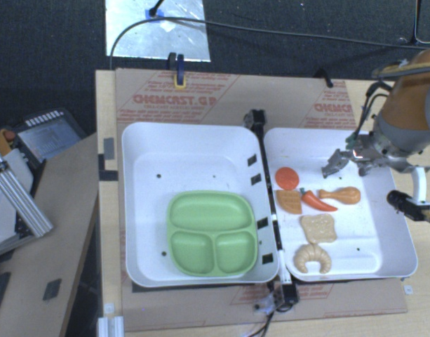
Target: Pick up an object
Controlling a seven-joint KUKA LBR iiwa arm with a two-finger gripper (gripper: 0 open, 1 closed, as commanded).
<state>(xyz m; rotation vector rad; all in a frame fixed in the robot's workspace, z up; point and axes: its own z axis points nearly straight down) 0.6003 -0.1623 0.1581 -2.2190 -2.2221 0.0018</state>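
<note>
My gripper (335,166) hangs open over the back of the right bin (397,248), with nothing between its fingers. Just below it in that bin lie several toy foods. A tan drumstick (342,195) sits nearest the gripper, with a red pepper (318,201) touching its left end. An orange wedge (289,201) and a red tomato (287,177) lie by the bin's left wall. Closer to the front are a bread slice (318,227) and a croissant (312,258).
The left bin (144,153) holds a green divided plate (212,232) at its front right. A black clip (256,119) sits where the two bins meet at the back. Cardboard (222,97) lies under both bins.
</note>
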